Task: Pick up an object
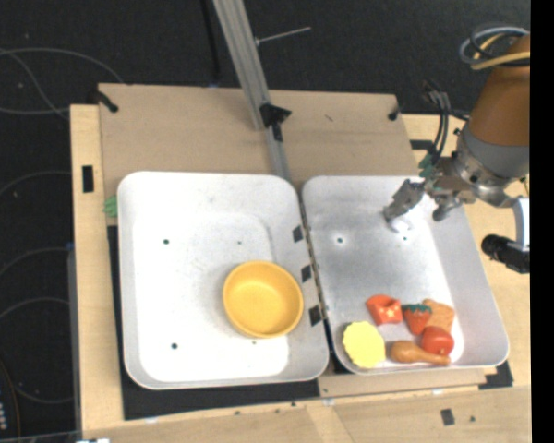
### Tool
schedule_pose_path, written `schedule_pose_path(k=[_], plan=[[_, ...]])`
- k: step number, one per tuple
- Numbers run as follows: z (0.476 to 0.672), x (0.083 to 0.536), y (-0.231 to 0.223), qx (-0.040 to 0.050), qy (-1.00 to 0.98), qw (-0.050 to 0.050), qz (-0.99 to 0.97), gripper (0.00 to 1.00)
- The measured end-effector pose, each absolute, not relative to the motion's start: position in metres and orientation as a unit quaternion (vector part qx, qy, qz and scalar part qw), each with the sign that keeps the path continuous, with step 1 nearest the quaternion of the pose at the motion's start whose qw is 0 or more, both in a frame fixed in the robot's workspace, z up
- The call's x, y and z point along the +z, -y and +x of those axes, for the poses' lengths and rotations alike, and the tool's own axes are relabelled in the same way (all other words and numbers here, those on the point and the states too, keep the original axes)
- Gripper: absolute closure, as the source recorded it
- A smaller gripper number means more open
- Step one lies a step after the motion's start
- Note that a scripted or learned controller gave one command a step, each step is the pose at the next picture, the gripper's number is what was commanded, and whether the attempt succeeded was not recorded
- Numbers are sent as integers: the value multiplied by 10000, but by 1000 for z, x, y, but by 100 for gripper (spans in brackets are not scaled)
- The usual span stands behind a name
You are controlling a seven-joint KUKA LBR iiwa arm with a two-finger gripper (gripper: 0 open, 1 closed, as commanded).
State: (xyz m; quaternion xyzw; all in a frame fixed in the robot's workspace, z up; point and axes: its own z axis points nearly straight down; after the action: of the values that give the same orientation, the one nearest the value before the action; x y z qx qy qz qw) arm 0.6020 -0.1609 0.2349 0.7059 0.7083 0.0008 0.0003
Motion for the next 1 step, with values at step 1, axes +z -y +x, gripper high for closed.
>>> schedule_pose_path(k=[1], plan=[[602,235,161,8,-7083,3,7059,0]])
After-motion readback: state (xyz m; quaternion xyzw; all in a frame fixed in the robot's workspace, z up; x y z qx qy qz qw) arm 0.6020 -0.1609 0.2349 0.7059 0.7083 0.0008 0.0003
